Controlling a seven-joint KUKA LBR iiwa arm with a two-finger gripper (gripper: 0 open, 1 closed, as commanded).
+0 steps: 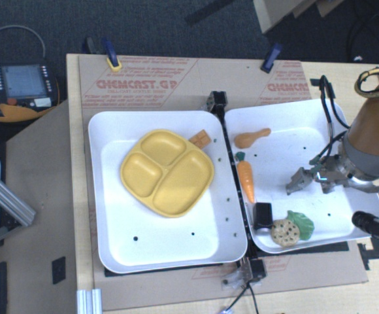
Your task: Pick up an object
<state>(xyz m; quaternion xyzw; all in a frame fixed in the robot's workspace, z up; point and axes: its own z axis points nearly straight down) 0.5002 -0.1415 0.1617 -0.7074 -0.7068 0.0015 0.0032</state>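
The gripper [298,182] hung low over the right bin [287,150]; whether it was open or closed could not be told. Nothing showed in its grasp. Left of it lay an orange carrot [246,181] with a green top against the bin's left wall, a tan drumstick-shaped piece [251,138] above it, and a black block [263,214], a speckled cookie [282,231] and a green leafy piece [302,223] near the front wall. The left bin [111,234] held a yellow divided plate [167,173] touching a small brown block [200,139]. The brown board [144,80] beneath read "CHEMCAST GP" in red.
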